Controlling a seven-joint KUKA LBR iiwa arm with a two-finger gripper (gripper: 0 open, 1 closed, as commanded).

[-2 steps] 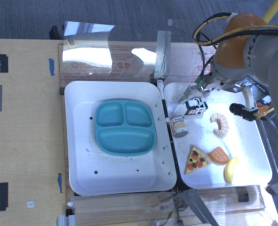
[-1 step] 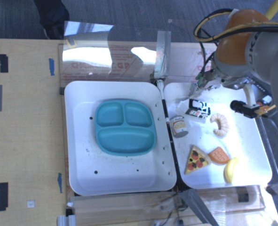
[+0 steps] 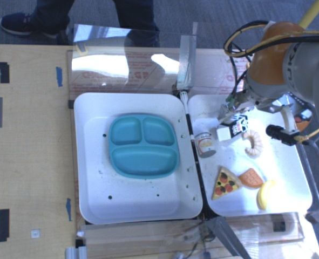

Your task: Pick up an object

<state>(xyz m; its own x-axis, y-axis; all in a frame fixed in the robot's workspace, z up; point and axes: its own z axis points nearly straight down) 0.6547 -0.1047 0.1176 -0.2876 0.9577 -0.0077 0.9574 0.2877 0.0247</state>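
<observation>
The right bin (image 3: 302, 190) holds several small objects. A small tin can (image 3: 204, 144) lies near its left wall. A toy pizza slice (image 3: 226, 183), an orange-red piece (image 3: 251, 178) and a yellow lemon-like piece (image 3: 263, 195) sit toward the front. A pale shrimp-like piece (image 3: 253, 143) lies mid-bin. My gripper (image 3: 230, 128) hangs low over the bin's back part, just right of the can and left of the shrimp piece. I see no object held in it.
The left bin (image 3: 89, 198) carries a blue divided plate (image 3: 143, 145). A metal divider (image 3: 185, 63) and a clear sheet stand behind the bins. Cables loop over the orange-banded wrist (image 3: 270, 53). A person's legs stand at the far side.
</observation>
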